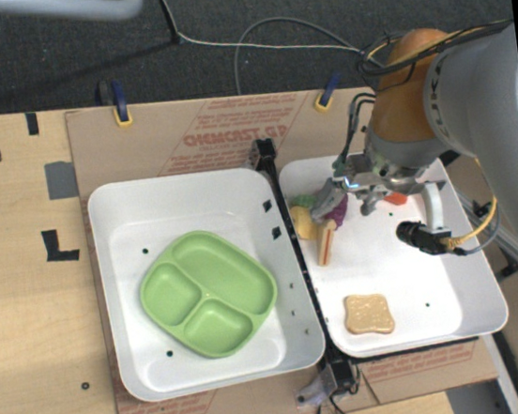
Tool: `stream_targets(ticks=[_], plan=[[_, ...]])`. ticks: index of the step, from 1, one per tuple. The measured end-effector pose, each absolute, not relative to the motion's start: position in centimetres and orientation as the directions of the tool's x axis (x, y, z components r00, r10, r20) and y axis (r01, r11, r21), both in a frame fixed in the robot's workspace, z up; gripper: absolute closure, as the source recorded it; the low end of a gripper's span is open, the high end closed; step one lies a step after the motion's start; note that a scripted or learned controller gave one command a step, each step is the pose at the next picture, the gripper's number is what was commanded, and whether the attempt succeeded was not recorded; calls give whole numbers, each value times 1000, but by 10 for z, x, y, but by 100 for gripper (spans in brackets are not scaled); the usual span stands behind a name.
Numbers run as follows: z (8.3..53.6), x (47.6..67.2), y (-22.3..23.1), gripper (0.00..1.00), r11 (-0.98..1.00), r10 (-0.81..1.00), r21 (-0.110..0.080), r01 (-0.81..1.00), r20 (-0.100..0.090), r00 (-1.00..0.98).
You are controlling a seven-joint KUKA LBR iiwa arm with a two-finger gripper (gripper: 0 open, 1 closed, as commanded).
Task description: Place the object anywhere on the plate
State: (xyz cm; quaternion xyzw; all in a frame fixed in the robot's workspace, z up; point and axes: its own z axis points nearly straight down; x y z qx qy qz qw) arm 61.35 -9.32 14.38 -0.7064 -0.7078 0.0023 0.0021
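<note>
The gripper (356, 188) is hanging low over the back-left part of the right bin (477, 315), and its fingers are hidden by the wrist and its fittings, so I cannot tell if it is released or clenched, or if it is grasping something. Just beside it, on the left, a small heap of toy food is lying: a purple piece (331, 207), a yellow piece (305, 225) with something green behind it, and an orange stick (324, 244) that is pointing toward the front. A red piece (397, 198) is peeking out on the other side of the wrist. Well apart, near the front of the same bin, a slice of toast (368, 314) is lying flat and alone. Which one is the object I cannot say for sure, but the heap is the nearest. These pieces are probably light, stiff plastic and a little slippery, so I would be taking one across its narrow sides, away from its neighbours. The green plate (209, 293), with three compartments, is waiting in the left bin (116, 267).
</note>
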Motion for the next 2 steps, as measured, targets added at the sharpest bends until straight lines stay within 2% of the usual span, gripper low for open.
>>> stream_targets(ticks=[1,2], plan=[[89,612,-93,0,1,1000,-7,1000,-1,-1],[103,613,-92,100,3,1000,-3,1000,0,-3]])
